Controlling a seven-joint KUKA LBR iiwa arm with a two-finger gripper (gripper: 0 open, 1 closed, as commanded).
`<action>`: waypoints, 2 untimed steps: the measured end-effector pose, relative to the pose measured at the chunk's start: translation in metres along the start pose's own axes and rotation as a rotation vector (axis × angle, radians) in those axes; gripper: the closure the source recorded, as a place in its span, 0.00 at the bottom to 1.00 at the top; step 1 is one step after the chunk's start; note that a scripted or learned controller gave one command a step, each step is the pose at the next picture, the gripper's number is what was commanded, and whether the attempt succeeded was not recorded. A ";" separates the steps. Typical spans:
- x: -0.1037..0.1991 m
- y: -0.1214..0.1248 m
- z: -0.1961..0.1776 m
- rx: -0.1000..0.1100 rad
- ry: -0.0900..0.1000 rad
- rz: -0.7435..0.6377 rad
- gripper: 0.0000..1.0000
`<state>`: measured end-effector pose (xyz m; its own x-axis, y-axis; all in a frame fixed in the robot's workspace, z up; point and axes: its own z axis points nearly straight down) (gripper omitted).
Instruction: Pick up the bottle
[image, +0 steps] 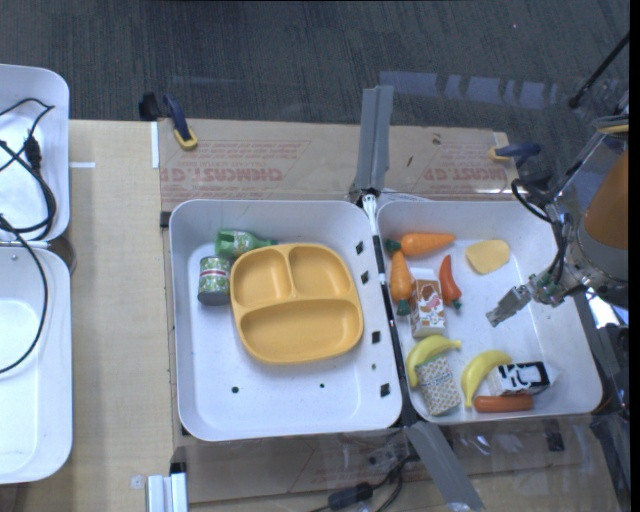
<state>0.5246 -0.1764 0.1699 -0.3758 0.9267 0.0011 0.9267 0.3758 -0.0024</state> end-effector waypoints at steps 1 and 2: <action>-0.025 -0.061 0.041 -0.001 0.000 0.042 0.00; -0.035 -0.019 0.080 -0.003 0.008 0.061 0.00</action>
<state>0.5200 -0.2156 0.0900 -0.3183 0.9479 0.0088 0.9480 0.3183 0.0001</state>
